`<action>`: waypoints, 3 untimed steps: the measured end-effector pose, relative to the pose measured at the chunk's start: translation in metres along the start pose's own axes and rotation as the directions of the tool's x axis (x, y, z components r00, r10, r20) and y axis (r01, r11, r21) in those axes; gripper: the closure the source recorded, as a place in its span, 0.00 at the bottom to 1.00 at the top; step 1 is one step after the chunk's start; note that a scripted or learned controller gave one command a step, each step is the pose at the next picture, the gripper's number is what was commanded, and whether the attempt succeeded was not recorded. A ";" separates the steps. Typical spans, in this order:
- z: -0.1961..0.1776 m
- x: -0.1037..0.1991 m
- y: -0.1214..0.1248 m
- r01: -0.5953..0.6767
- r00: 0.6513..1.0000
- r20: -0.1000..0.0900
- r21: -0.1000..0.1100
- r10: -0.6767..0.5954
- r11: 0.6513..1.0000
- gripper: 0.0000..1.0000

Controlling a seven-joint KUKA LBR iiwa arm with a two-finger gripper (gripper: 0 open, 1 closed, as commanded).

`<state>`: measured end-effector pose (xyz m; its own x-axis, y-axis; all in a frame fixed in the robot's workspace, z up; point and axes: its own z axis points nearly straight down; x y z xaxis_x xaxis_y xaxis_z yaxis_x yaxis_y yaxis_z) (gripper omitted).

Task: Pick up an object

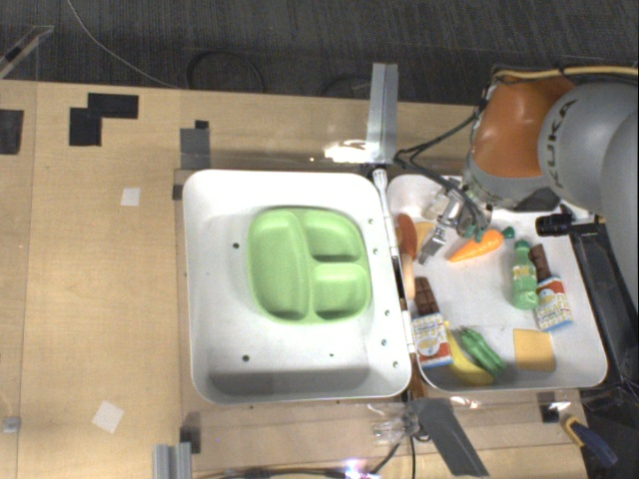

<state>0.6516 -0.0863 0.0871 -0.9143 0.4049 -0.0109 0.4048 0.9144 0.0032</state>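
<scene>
My gripper (440, 230) hangs over the upper left part of the right bin (589, 362), reaching in from the arm's orange band (514, 128). Just right of it lies an orange carrot (475, 247), very close to it or touching. To its left, a brown sausage (406, 235) lies along the bin's left wall, with a small pale yellow piece (424, 231) between the two. Nothing shows as held.
The right bin also holds a green bottle (523, 275), a brown bar (540, 261), a small labelled pack (552, 309), a yellow block (533, 350), a green and yellow item (473, 355) and a labelled brown bottle (427, 322). A green divided plate (305, 263) lies in the left bin (215, 297).
</scene>
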 end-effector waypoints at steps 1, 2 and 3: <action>0.000 0.009 -0.002 -0.006 1.000 0.002 -0.001 0.006 1.000 0.00; 0.000 0.004 -0.003 -0.043 0.999 -0.002 -0.001 0.043 0.999 0.00; 0.000 -0.001 -0.005 -0.101 0.995 -0.003 -0.002 0.101 0.995 0.00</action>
<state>0.6508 -0.0910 0.0870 -0.8689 0.4949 -0.0080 0.4949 0.8689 0.0060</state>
